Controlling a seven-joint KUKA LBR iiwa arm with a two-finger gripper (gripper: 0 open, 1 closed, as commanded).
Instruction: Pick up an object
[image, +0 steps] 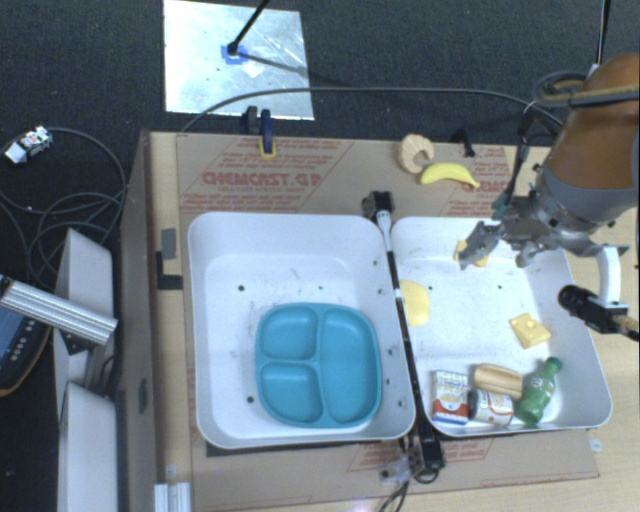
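A small carton (452, 393), a bread roll (497, 378) and a green bottle (538, 390) crowd together at six o'clock in the right bin (580, 345). A yellow cheese wedge (528, 329) lies just above them, apart. At ten o'clock in that bin the pincer (476, 247) is closed on a small yellow piece (472, 256). The left bin (215, 300) holds a blue divided plate (318, 364). A banana (448, 175) rests on the worktop (290, 175) at twelve o'clock.
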